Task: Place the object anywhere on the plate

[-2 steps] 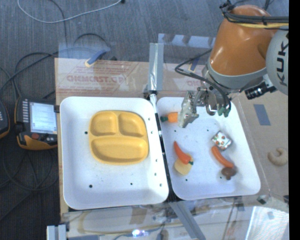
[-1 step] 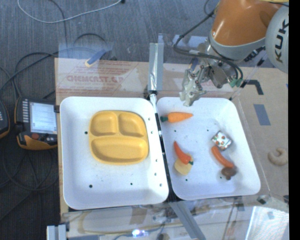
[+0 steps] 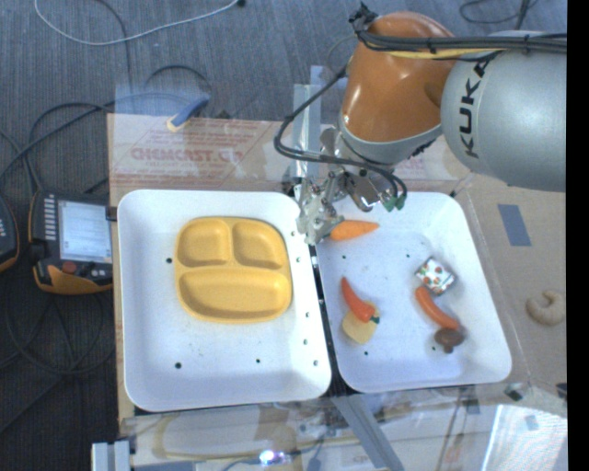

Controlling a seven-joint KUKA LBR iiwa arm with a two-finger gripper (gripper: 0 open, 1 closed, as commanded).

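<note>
End effector (image 3: pixel 317 216) poised at the far-left corner of the right bin (image 3: pixel 479 276), finger state impossible to tell. Just right of it, carrot (image 3: pixel 354 230) lying left-right; yellow plate (image 3: pixel 233 269) waiting farther left.

Handheld controller (image 3: pixel 72 241) on the floor — cables (image 3: pixel 120 28) beyond, cardboard (image 3: pixel 198 156) behind.

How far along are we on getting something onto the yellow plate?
Done: nothing yet; the yellow plate in the left bin has no object on it. In hand: the gripper is low at the divide between the bins, beside the carrot in the right bin; I can't tell whether it grips it. Left: secure an object, carry it left, set it on the plate.
</note>
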